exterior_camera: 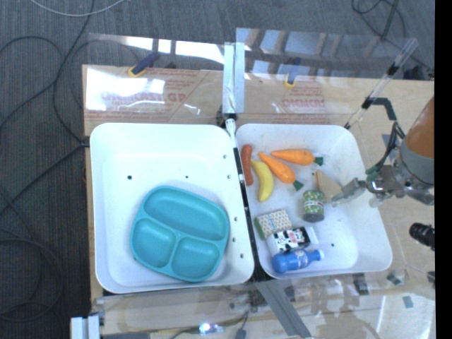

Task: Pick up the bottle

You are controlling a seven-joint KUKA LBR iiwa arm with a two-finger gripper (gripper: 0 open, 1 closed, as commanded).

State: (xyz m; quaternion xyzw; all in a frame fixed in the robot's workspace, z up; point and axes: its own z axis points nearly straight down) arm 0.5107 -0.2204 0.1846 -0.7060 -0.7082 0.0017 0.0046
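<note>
The bottle (296, 260) is blue with a white cap end and lies on its side against the front wall of the right bin (367, 246). My gripper (345, 191) reaches in from the right, over the right bin's right half, just right of a small green can (313, 205). It sits well behind and to the right of the bottle, apart from it. The orange band of the arm (424, 134) shows at the right edge.
The right bin also holds two carrots (293, 157), a banana (263, 179), a sausage (246, 162), a tan wedge (326, 182), a patterned box (273, 222) and a black-and-white carton (291, 239) touching the bottle. A teal divided plate (181, 233) lies in the left bin (113, 161).
</note>
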